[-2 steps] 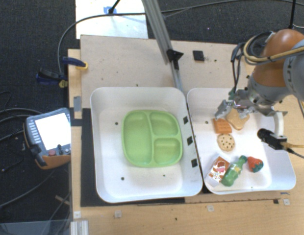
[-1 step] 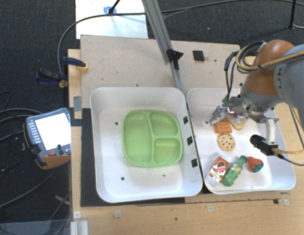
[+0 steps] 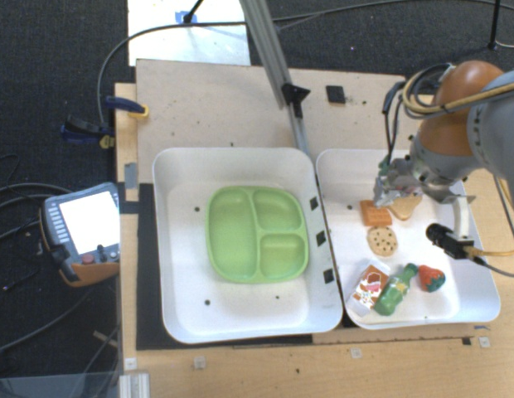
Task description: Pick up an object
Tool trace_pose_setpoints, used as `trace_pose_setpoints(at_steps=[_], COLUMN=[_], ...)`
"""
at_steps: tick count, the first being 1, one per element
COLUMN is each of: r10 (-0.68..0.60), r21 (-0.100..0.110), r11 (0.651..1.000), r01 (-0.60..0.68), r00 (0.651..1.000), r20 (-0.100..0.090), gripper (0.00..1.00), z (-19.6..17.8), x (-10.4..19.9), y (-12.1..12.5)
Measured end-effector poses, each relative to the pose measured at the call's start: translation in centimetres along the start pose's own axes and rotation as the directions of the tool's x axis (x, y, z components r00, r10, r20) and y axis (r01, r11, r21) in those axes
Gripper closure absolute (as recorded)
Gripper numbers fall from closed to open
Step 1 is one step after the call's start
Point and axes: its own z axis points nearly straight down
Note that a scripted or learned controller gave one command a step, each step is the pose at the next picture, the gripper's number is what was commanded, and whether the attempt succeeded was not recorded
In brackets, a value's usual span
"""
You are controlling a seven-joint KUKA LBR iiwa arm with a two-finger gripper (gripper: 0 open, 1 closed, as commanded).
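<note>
Inventory, placed from the two-finger gripper (image 3: 393,186) of the grey arm. Finger state: cannot tell.

- One pale toast-shaped piece (image 3: 405,206), touching the gripper's near side.
- One orange square cracker (image 3: 375,214), just beside it.
- One round speckled cookie (image 3: 382,240), nearer the camera.
- One green plastic bottle (image 3: 395,289), one small red-and-white carton (image 3: 369,287), one red strawberry-like toy (image 3: 431,279), farther that way.
- One green three-compartment plate (image 3: 258,234), well apart, in the other of two white bins (image 3: 240,160).
</note>
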Motion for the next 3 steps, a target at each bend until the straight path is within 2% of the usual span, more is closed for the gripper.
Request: trace_pose_setpoints(at_steps=[1,2,3], r10=[-0.003,-0.003,-0.004], r21=[-0.002,-0.003,-0.001], r11=[1.0,1.0,1.0], r01=[0.003,0.003,0.004], r00=[1.0,1.0,1.0], r20=[0.0,0.0,0.0], gripper=[1.0,1.0,1.0], z=[-6.1,-10.6,-13.4], x=[-0.6,-0.8,-0.8], y=[0.6,1.2,1.4])
